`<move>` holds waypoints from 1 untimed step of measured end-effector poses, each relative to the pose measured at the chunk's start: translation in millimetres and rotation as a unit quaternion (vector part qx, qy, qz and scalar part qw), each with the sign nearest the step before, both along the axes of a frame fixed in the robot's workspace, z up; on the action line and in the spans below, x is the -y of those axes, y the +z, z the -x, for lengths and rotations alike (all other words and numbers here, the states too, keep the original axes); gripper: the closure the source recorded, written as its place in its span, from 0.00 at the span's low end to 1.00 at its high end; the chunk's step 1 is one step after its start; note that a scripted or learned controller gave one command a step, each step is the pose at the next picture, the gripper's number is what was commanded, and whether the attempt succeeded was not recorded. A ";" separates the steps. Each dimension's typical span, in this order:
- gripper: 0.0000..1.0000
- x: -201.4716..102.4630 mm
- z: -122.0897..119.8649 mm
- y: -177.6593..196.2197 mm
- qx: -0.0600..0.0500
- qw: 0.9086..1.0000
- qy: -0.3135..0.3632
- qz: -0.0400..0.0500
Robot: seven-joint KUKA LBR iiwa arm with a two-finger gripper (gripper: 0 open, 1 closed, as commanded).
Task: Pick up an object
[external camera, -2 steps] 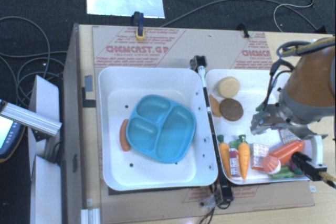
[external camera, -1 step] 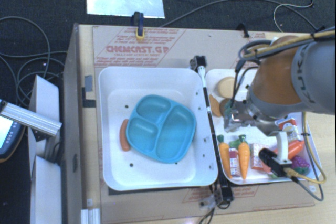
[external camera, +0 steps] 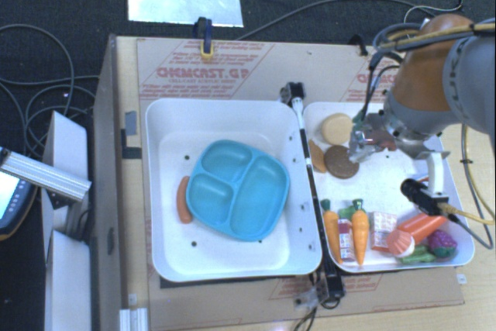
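The jaws (external camera: 358, 148) hover over the brown disc (external camera: 340, 163) at 10 o'clock in the right bin (external camera: 453, 260); I cannot tell whether they are spread. Nothing looks lifted yet, so the pick remains.

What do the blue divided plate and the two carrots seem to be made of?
The blue divided plate looks like moulded plastic with a matte finish: one even colour, soft rounded compartments. The two carrots are probably toy plastic too: uniform orange with flat green tops, slightly glossy. The picture cannot confirm either.
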State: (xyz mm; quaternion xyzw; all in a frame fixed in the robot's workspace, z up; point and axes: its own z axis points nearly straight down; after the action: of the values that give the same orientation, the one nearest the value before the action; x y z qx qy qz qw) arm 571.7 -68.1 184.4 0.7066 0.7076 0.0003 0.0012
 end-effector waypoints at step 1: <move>1.00 1.0 -6.7 23.6 0.000 1.000 0.001 0.000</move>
State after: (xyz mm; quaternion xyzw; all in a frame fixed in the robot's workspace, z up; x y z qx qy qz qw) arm 578.4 -69.0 207.9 0.7058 0.7084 0.0007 0.0011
